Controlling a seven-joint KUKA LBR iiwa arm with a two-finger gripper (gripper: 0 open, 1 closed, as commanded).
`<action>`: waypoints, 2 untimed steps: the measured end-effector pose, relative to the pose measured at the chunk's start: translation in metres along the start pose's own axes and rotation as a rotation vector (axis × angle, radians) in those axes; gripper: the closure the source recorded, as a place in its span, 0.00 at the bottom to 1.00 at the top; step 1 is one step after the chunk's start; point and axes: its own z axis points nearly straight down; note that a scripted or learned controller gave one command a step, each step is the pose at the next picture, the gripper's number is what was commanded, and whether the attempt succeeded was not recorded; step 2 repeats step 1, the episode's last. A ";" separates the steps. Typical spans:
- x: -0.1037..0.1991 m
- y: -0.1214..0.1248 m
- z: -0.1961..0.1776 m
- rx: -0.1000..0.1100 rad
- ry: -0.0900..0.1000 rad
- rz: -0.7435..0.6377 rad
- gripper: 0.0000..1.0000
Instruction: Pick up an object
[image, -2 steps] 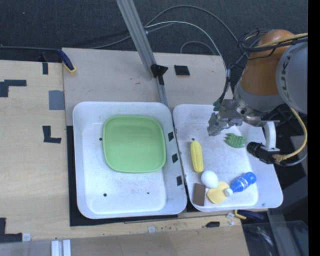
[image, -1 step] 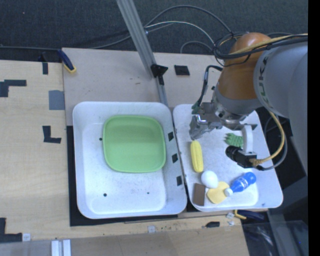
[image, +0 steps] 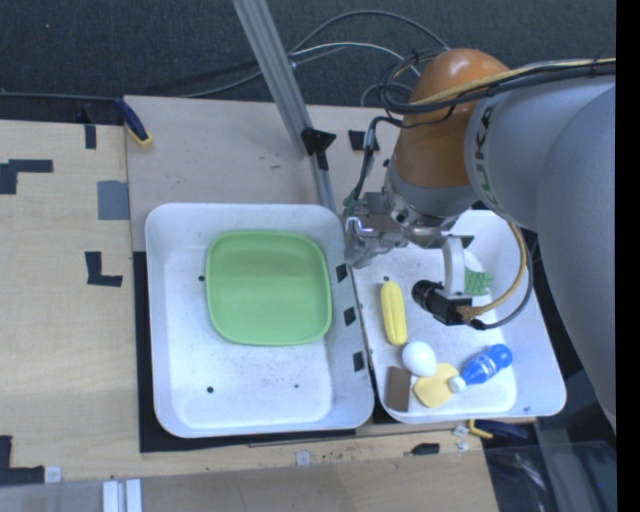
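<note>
My gripper (image: 360, 242) hangs over the upper left corner of the right bin (image: 530, 405), close to the wall between the two bins. Nothing shows between its tips. Below it in the right bin lie a yellow corn cob (image: 393, 312), a white egg (image: 418, 356), a brown block (image: 399, 388), a pale yellow piece (image: 435, 388) and a small blue bottle (image: 485, 365). A green and white item (image: 479, 283) lies farther right, partly hidden by the wrist. The corn cob is the nearest thing, a short way below and right of the gripper.
The left bin (image: 170, 300) holds a square green plate (image: 268, 287) lying flat. A slanted metal pole (image: 290, 100) rises behind the bins. The grey arm (image: 560, 170) covers the right bin's upper right part.
</note>
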 end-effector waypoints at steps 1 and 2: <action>0.050 0.005 0.013 0.002 -0.001 0.001 1.00; 0.050 0.005 0.013 0.002 -0.001 0.001 1.00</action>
